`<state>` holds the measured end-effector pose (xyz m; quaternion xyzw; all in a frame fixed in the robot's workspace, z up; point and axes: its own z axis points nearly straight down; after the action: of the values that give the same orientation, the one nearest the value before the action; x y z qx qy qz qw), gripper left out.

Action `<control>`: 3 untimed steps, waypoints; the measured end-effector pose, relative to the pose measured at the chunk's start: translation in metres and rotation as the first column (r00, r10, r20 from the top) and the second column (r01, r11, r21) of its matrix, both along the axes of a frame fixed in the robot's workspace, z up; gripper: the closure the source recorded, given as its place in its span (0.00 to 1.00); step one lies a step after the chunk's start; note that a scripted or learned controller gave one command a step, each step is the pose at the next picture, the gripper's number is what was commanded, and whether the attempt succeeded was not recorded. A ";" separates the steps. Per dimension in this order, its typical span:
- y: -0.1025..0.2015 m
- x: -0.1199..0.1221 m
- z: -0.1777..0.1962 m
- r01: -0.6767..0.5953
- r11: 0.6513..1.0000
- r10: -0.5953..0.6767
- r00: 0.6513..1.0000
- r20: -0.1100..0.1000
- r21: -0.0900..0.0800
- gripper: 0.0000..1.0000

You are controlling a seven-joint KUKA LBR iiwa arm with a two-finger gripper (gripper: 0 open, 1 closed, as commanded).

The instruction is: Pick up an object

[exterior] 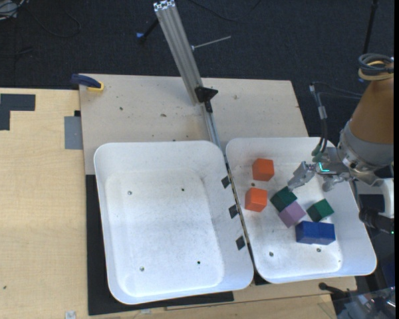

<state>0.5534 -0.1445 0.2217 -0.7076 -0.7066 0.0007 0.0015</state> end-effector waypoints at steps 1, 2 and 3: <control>0.007 -0.002 -0.063 -0.001 1.000 0.001 1.000 -0.007 0.001 0.00; 0.004 -0.001 -0.103 -0.002 1.000 0.002 1.000 0.003 -0.001 0.00; 0.004 -0.001 -0.129 0.001 1.000 -0.001 1.000 0.001 -0.001 0.00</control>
<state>0.5528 -0.1409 0.0924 -0.7079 -0.7063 0.0006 0.0009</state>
